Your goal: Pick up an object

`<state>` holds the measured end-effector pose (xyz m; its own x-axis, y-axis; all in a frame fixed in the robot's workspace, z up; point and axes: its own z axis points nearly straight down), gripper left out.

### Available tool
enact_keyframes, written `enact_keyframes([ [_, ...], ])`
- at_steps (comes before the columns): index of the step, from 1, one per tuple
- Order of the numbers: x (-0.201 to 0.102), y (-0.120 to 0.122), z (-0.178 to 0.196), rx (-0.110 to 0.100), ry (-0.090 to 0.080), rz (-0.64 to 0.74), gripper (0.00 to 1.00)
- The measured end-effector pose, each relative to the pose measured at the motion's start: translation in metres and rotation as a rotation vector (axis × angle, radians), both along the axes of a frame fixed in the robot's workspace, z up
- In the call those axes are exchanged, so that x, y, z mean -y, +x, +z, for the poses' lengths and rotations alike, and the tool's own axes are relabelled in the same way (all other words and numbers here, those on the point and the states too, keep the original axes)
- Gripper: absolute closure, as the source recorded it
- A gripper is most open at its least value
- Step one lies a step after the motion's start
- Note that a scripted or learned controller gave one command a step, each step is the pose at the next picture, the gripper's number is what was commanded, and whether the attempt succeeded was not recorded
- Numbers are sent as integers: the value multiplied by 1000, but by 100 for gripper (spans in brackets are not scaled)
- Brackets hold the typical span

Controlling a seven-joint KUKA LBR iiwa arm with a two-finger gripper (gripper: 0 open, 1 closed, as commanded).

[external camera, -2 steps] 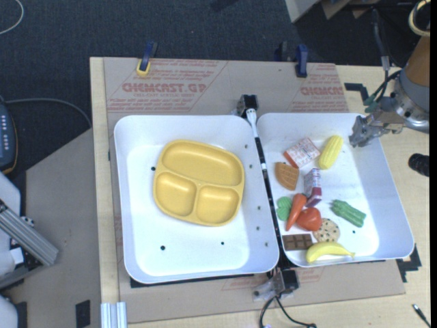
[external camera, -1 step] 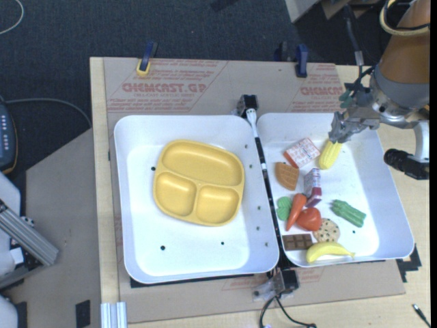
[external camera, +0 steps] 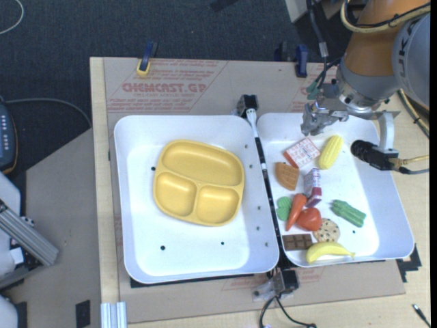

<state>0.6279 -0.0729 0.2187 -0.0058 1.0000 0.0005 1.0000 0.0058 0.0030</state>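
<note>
The two-finger metal gripper (external camera: pixel 315 123), its grip state impossible to tell, hangs at the right white bin's (external camera: pixel 396 214) far edge just above the small red-and-white printed carton (external camera: pixel 301 153), likely light, stiff and slick, best pinched across its narrow sides.

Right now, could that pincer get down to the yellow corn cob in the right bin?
Probably yes. The pincer hovers over the bin's far end, and the corn cob lies just beside it, uncovered, with only the red-and-white packet close by.
</note>
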Motion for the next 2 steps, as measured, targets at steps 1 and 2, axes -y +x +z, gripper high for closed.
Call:
enact_keyframes([
  [1, -47, 4, 4, 0, 0, 0, 100],
  [2, -104, 29, 0, 1, 0, 0, 100],
])
